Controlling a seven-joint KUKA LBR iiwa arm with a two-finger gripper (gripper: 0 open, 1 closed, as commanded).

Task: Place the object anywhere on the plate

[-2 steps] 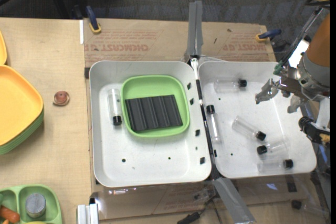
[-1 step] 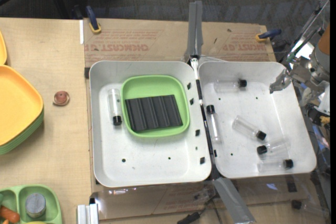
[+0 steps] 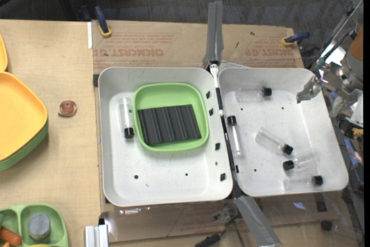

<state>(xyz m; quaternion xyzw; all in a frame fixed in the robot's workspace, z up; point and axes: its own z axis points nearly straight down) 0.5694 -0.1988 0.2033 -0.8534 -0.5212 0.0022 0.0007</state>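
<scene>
While vials (image 3: 274,142) fill one bin (image 3: 289,92), another holds the plate (image 3: 170,94).

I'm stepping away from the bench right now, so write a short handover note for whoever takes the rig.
Gripper: at the right bin's right rim, above the floor; holding nothing that I can see.
Green plate: in the left bin, with a dark ribbed pad on it.
Clear vials with black caps: one in the left bin beside the plate; the others lie in the right bin, e.g. and.
Done: no vial on the plate yet.
Left: pick a vial, set it on the plate.
</scene>
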